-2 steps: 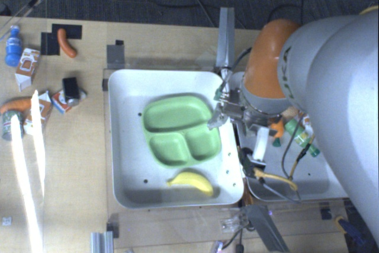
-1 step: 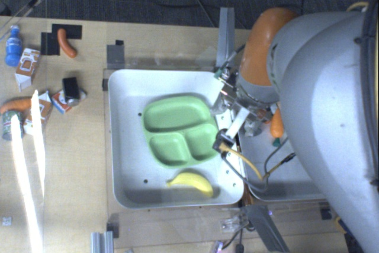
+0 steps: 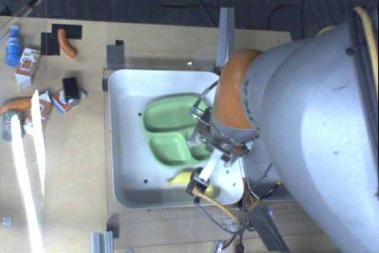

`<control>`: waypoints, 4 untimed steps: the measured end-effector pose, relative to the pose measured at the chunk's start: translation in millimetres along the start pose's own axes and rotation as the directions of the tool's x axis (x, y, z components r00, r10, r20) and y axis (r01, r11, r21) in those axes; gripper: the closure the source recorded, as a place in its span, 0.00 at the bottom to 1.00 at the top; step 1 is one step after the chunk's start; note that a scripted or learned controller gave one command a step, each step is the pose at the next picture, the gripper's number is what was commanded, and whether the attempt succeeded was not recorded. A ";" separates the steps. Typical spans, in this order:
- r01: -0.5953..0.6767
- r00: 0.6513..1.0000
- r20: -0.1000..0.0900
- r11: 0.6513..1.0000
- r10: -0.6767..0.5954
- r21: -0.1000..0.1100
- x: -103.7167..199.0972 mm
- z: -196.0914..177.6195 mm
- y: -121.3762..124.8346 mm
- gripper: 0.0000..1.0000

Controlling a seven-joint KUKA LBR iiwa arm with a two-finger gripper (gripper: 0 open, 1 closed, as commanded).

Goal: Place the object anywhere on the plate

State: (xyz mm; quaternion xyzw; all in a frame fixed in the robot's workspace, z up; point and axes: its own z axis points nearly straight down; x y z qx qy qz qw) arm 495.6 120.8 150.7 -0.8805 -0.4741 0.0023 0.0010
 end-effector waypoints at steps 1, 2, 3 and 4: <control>-0.232 0.973 -0.002 0.973 0.232 -0.002 -32.6 -31.9 98.8 0.00; -0.033 0.999 -0.003 0.999 0.033 -0.004 -37.5 -123.8 82.0 0.00; 0.250 0.968 -0.001 0.968 -0.250 -0.004 -99.4 -134.5 84.2 0.00; 0.467 0.884 -0.001 0.884 -0.467 -0.003 -98.4 -33.1 55.0 0.00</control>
